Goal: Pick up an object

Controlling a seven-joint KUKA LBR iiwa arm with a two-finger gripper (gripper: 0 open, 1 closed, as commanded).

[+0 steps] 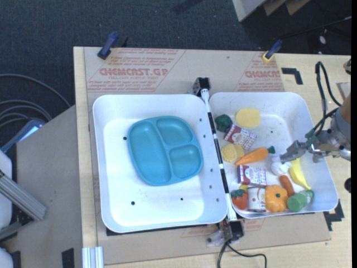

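The right bin [298,108] holds several toy foods: a carrot [254,156], a yellow banana [299,175], an orange pumpkin [275,199], a yellow round piece [247,117], a dark green piece [224,121], two red-and-white cartons [252,175] and a small white item [277,165]. My gripper [295,149] hangs low over the right side of this bin, just above the banana and right of the white item. Nothing is visibly held in it.
The left bin [106,127] contains a blue divided plate [164,149]. A black divider strip [215,144] runs between the bins. Cables [323,88] trail along the right side near the arm. Blue [107,45] and yellow [272,50] clamps sit at the bench's far edge.
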